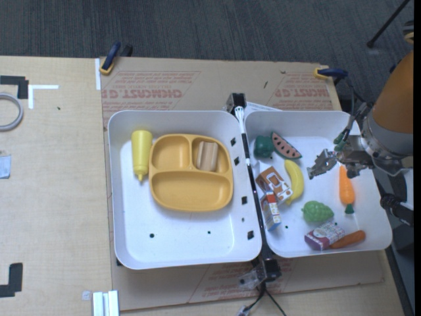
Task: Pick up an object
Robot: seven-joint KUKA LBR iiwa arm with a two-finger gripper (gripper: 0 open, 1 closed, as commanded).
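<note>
Orange is the colour I am looking at most, because the toy carrot [346,188] is lying just beside my gripper [322,164]. I am hanging over the right bin [309,127], above a bare white spot between the carrot and the banana [297,180]. I am not touching either of them. I cannot tell if my hand is open or closed, since it is small and shiny from up here. Nothing is showing inside it, so I am not holding anything.

I think I am waiting in this spot because the toys are crowded here and the gap is giving me room to come down. The carrot is sitting a bit apart from the other toys, which I think is making it the easy one to grab. The banana is lying close to a little box [275,183], so it looks harder.

The carrot is lying flat on the floor of the right bin, near the side where my arm is coming in. Its long way is running from the far side of the bin toward the near side. Its green top is pointing at the near side. To pinch it, I think I need to close across its thin way, not along its long way.

The yellow plate [191,193] is sitting in the left bin [191,236], well apart from me.
</note>
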